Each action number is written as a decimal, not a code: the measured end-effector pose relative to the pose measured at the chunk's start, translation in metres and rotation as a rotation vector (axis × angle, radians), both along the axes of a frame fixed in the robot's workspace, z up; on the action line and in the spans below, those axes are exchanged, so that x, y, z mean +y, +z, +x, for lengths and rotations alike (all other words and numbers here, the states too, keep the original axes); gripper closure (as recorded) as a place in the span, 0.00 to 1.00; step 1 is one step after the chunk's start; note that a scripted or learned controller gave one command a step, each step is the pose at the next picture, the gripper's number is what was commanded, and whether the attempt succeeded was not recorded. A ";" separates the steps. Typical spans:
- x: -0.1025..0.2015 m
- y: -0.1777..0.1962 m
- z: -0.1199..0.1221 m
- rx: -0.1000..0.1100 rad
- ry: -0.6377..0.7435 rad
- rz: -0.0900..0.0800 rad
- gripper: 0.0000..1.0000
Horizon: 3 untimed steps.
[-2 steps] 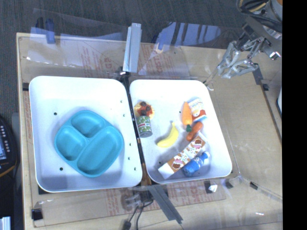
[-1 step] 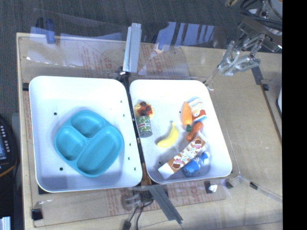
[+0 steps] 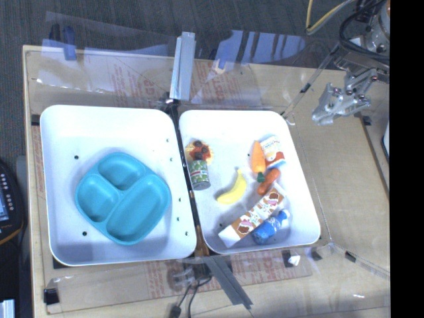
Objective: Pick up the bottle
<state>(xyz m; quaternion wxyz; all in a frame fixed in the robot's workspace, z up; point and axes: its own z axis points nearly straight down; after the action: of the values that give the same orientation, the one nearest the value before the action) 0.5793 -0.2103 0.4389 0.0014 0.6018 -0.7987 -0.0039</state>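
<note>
A blue bottle-like object (image 3: 271, 229) lies on its side in the near right corner of the right bin (image 3: 303, 177). It touches a long printed carton (image 3: 254, 215). A small green labelled container (image 3: 199, 175) stands close to the bin's left wall. My gripper (image 3: 339, 105) hangs above the bare bench, outside the right bin and beyond its far right corner, well away from both objects. Nothing is visibly held.
The right bin also holds a yellow banana (image 3: 232, 189), an orange carrot (image 3: 257, 158), a small white and red pack (image 3: 270, 146), a dark red fruit cluster (image 3: 198, 151) and a small red piece (image 3: 268, 179). A blue divided plate (image 3: 123, 196) lies in the left bin (image 3: 59, 138).
</note>
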 end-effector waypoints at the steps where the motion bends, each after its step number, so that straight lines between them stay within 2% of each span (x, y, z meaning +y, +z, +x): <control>1: 0.000 0.000 -0.032 -0.001 0.321 0.004 1.00; 2: 0.002 0.000 -0.066 -0.002 0.663 0.007 1.00; 3: 0.002 0.006 -0.063 0.003 0.662 0.015 1.00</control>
<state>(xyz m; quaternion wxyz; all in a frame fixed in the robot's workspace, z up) 0.5161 -0.2087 0.4449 -0.0007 0.8287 -0.5597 -0.0097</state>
